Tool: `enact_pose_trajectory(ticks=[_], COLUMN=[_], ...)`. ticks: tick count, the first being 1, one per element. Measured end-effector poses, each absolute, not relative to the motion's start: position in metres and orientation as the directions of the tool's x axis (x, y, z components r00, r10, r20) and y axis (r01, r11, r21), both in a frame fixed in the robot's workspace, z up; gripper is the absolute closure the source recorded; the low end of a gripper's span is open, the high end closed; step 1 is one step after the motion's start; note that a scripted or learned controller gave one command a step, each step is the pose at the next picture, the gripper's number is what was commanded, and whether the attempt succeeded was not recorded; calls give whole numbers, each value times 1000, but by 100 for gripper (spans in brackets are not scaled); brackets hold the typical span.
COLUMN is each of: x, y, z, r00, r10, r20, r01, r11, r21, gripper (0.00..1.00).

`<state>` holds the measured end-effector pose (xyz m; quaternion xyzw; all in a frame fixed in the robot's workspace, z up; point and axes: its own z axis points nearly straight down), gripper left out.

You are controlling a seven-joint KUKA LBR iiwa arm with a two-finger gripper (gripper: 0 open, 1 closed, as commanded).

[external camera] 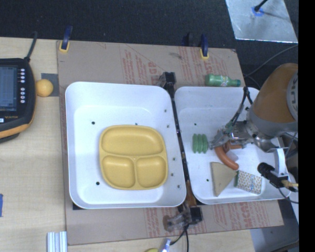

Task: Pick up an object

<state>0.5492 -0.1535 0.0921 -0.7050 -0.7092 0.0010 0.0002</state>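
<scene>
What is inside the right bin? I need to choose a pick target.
In the right bin lie a green ridged piece, an orange sausage, a tan wedge and a speckled block. The arm covers the bin's right side.

Lighting: bright, even overhead; both white bins near overexposed, with soft shadow along their inner walls. Focus: slightly soft throughout, fine detail smeared. Upper frame: dark floor, one pale glaring patch at upper right.
</scene>
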Motion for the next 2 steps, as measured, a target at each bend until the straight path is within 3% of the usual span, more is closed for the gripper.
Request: enact_pose_trajectory(ticks=[1, 2], x=[550, 583], y=[-154, -77], z=[104, 192], r00=[-10, -5], r10=[1000, 1000], r20=[-1, 1], r01=[1000, 1000], r11=[10, 5], r21=[-3, -1], gripper=[100, 100])
